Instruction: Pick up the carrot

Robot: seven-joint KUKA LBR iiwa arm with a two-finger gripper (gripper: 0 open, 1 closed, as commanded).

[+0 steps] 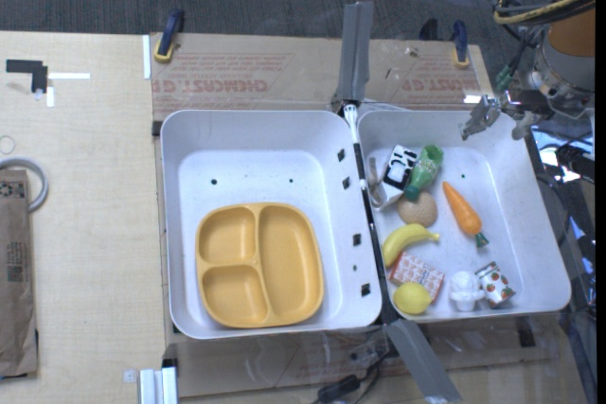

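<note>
The carrot (pixel 463 208) is orange with a small green tip and lies at a slant in the right bin (pixel 530 203), right of centre, apart from the other items. My gripper (pixel 496 122) hangs over the bin's far right corner, above and slightly right of the carrot. It is open, with nothing between its fingers (pixel 476 120).
Left of the carrot lie a green packet (pixel 423 167), a black-and-white item (pixel 401 161), a brown round thing (pixel 418 209) and a banana (pixel 409 241). A lemon (pixel 412 298), a red packet (pixel 418 272), a white cup (pixel 462 289) and a small can (pixel 494 284) line the near edge. The left bin (pixel 189 156) holds a yellow divided plate (pixel 258 262).
</note>
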